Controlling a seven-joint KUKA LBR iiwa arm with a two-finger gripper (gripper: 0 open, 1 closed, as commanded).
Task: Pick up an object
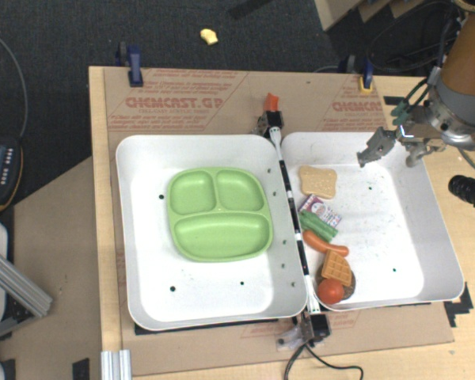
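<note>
The fingers (370, 150) stand spread apart with nothing between them, one grey tip at the left and the other (416, 155) at the right, and the gripper (392, 150) hangs over the far rim of the right bin (427, 236). Above it the grey wrist (451, 117) climbs toward the orange band (465, 62) at the view's right.

The toy food lies well apart from the fingers, bunched along the left wall of that bin. A slice of bread (319, 182) is nearest the gripper. Below it sit a small purple and white packet (319, 210) and a green vegetable (317, 226), then an orange carrot (324, 245), a waffle (337, 269) and a red tomato (330, 291) at the near corner.

The left bin (142, 275) holds a green divided plate (219, 214), lying flat. Both bins rest on a brown board surface (182, 101).
</note>
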